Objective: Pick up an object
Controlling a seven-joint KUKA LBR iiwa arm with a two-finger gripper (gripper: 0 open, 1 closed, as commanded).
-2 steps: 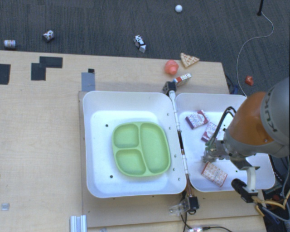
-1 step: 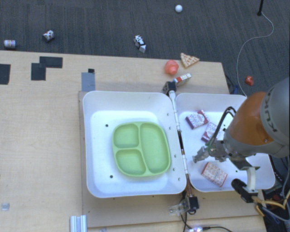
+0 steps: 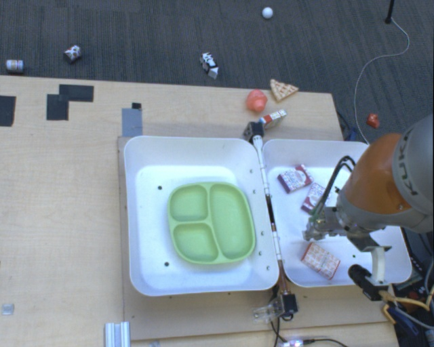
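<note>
The grey arm [image 3: 380, 193] with its orange band comes in from the right and covers much of the right bin [image 3: 339, 150]. Its far side is cut off by the picture's edge. The jaws sit low over the middle of this bin, dark and blurred against the white floor, and I cannot tell whether they are spread or pressed together. Nothing shows between them.

Three small red-and-white packets lie in the right bin. The upper packet [image 3: 293, 179] lies clear, near the wall shared with the left bin [image 3: 146, 203]. The middle packet [image 3: 313, 196] is partly crossed by a black cable looping off the wrist, and its right side is hidden by the arm. The lower packet [image 3: 320, 260] lies tilted just below the jaws; whether they touch it cannot be made out. The print on all three is too small to read.

In the left bin a pale green plate [image 3: 211, 223] with three compartments lies flat.

On the desk [image 3: 61, 203], past the bins, there are a red ball [image 3: 256, 101], a toy pizza slice [image 3: 283, 89] and a small red-and-white tube [image 3: 274, 118]. The tube lies close to a black fitting at the top of the seam between the bins. Black tape patches [image 3: 68, 100] and a grey block [image 3: 132, 122] mark the desk's far left part.

On the carpet [image 3: 169, 34] beyond lie a white ball [image 3: 267, 12], two small black-and-white bits [image 3: 209, 64] too small to name, and a tiny red thing [image 3: 372, 120] near a thin white cable.
</note>
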